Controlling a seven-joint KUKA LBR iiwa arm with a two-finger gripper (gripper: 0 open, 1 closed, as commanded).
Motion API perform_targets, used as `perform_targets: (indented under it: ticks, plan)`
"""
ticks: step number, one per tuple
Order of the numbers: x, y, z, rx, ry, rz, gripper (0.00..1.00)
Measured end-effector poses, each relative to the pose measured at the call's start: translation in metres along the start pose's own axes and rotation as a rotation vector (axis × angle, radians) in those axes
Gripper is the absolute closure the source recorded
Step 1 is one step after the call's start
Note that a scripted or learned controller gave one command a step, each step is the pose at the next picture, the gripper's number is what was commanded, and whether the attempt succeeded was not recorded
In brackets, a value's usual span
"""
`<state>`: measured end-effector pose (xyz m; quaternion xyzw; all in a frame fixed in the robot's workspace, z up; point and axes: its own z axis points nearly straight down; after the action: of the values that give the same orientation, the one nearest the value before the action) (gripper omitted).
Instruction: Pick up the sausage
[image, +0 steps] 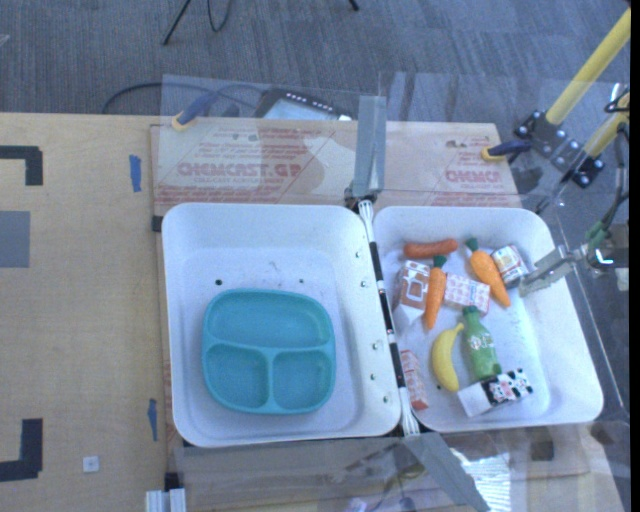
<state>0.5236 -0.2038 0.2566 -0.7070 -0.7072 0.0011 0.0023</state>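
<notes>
Toward the right bin's (562, 350) far wall, centre over the sausage (430, 247), close across its narrow width, avoid the carrot (434, 292) nearby; cannot tell the gripper's (532, 282) state.

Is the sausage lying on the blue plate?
No. The sausage lies in the right bin near its far edge, while the blue plate sits in the left bin.

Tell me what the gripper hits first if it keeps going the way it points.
The gripper points left across the right bin. Probably the nearer carrot comes first, just ahead of it; its height above the toys is unclear.
</notes>
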Motion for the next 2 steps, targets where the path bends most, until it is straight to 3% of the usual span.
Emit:
perform_targets:
  ticks: [1,2]
  plan:
    - [0.117,0.050,0.058,0.000,0.000,-0.216,0.00]
    - [0.108,0.077,0.152,-0.002,-0.001,-0.225,0.00]
